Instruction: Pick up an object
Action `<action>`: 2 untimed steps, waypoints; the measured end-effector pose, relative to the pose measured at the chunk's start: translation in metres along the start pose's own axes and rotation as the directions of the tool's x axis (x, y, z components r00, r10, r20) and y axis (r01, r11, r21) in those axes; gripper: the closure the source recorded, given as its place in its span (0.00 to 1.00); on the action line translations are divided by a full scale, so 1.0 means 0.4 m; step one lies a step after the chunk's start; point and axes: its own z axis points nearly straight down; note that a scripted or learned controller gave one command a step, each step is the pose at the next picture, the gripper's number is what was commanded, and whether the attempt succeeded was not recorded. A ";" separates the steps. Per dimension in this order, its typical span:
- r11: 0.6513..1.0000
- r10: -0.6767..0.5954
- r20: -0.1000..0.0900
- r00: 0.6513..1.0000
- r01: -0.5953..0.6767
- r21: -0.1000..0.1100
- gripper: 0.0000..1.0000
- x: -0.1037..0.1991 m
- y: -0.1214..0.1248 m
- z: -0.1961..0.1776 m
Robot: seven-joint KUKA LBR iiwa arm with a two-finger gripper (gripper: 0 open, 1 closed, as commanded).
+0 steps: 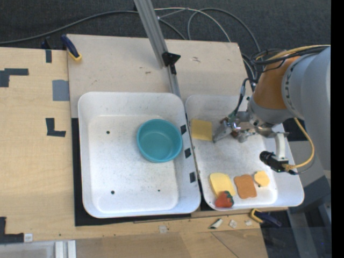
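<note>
My gripper [219, 131] hangs low over the upper part of the right bin [287, 198], open, with nothing between its fingers. Just left of its tips lies a pale yellow block [202, 129], close to the bin's left wall. Along the right bin's front edge lie a yellow piece [220, 182], an orange slab [245, 186], a small yellow round piece [262, 178] and a red strawberry-like toy [224, 199]. A teal bowl [159, 140] sits upright in the left bin [102, 192].
A slanted metal pole [156, 34] runs from the top of the view down to the gap between the bins. Cables [215, 15] loop behind the bench. The arm's orange band [269, 90] and a yellow cable stand over the right bin's right side.
</note>
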 end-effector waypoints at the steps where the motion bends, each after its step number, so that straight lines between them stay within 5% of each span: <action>1: 1.000 -0.001 -0.001 1.000 0.001 0.000 1.00 0.002 0.001 -0.029; 2: 1.000 0.000 -0.002 1.000 0.000 -0.003 1.00 0.027 0.002 -0.147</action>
